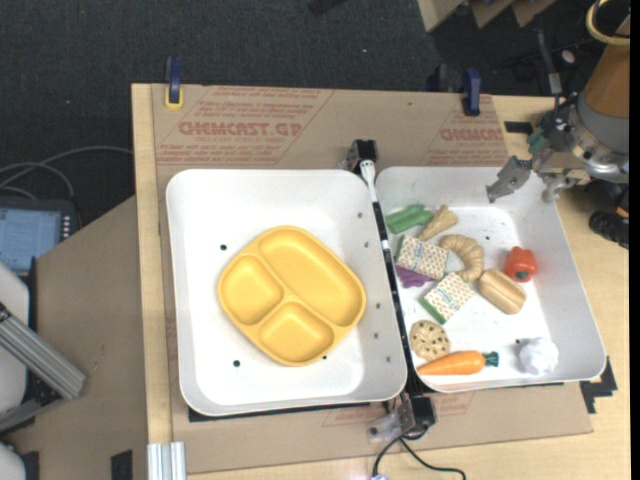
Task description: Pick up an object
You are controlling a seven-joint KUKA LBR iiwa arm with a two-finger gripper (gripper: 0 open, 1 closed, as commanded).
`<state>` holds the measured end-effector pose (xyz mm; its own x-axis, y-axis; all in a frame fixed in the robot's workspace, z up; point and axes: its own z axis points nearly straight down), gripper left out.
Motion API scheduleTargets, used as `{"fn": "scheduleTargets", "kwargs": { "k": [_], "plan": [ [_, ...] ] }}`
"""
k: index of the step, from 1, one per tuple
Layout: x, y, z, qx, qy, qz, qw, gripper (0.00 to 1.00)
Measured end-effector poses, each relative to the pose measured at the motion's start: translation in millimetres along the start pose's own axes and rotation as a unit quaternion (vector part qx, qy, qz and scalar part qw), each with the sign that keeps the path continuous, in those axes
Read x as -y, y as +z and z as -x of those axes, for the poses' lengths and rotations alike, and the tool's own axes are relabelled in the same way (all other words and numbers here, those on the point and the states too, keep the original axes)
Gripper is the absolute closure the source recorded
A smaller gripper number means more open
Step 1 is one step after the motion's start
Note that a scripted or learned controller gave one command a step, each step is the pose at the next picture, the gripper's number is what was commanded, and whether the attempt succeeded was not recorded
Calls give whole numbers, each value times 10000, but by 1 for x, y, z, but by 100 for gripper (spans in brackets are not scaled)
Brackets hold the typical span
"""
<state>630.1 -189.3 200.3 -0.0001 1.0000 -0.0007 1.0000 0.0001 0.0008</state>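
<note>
Toys crowd the right bin; its right side seems freer.

This looks like a robotics lab, not a home. Two shallow white bins sit side by side on a brown board stamped with a plastics maker's name and held by clamps at its 12 o'clock edge. The grey and orange arm comes in at 2 o'clock. Dark carpet lies beyond, loose cables trail at 9 o'clock, and toy food fills the right bin.
</note>
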Motion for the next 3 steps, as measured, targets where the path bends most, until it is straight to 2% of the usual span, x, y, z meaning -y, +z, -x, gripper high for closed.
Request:
{"fn": "scheduleTargets", "kwargs": {
  "k": [1, 2, 3],
  "plan": [
    [17, 118, -14, -29, 8, 0, 10000, 0],
    [-36, 115, -43, -4, -30, -55, 10000, 0],
    [-7, 115, 28, -24, 22, -4, 10000, 0]
  ]
}}
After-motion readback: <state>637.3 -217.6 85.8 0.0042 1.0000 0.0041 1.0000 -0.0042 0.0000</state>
